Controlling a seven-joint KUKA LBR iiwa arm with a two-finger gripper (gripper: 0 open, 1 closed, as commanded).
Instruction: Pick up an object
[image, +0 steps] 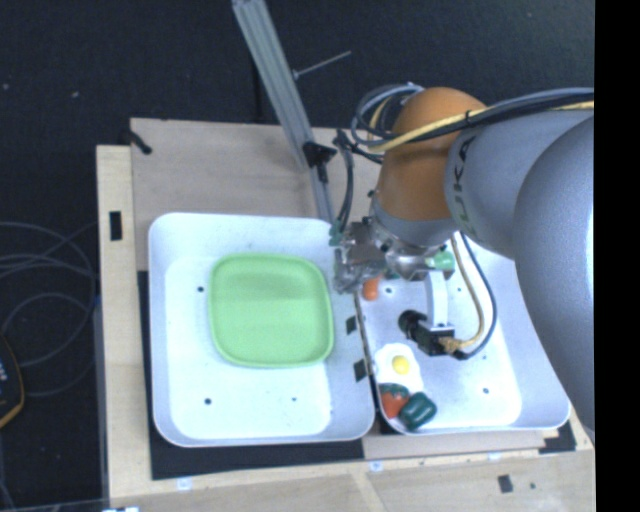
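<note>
Two shallow white bins are sitting side by side on the tan surface (200, 170). One green plate (270, 309) is lying in the left bin (180, 400). One small orange piece (371, 290) is showing in the right bin (500, 400), just below the claw (352, 262). A white-and-yellow piece (397, 364), a red piece (393, 402) and a dark green piece (419, 409) are crowding the bin's near-left corner. How the claw is set, I cannot tell.

A plate (270, 310) lies in the left bin (180, 400). In the right bin (500, 400), several small objects (402, 385) cluster at the near-left corner (beside the dividing rims), with the arm's wrist (400, 250) above that bin's far-left part.
</note>
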